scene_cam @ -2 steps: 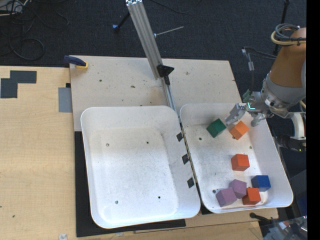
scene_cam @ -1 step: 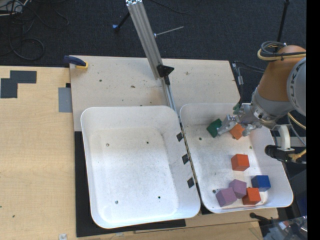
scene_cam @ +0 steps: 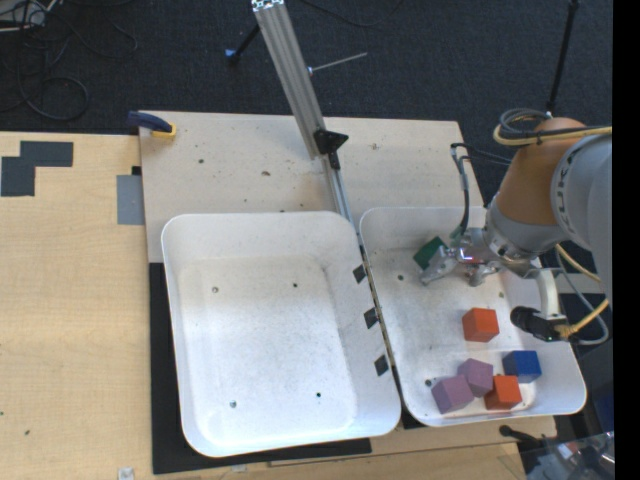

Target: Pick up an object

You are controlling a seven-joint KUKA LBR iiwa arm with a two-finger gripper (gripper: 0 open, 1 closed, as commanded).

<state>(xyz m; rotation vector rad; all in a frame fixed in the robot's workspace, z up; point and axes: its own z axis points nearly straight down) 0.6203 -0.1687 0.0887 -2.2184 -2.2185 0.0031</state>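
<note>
A dark green block [scene_cam: 431, 252] lies in the upper part of the right bin [scene_cam: 410, 368]. My gripper [scene_cam: 447, 265] is low in that bin, right beside the green block on its right and touching or nearly touching it. Whether the block is held I cannot tell. An orange cube [scene_cam: 481, 324] sits below the gripper. A blue cube [scene_cam: 522, 364], two purple blocks [scene_cam: 477, 375] [scene_cam: 452, 393] and a second orange block [scene_cam: 504, 392] are clustered at the bin's near right corner.
The left bin [scene_cam: 200, 238] sits next to the right one, with black clips [scene_cam: 370, 317] along the shared edge. An aluminium bar [scene_cam: 295, 78] slants up from the bench behind the bins. A cable [scene_cam: 462, 183] loops above the wrist.
</note>
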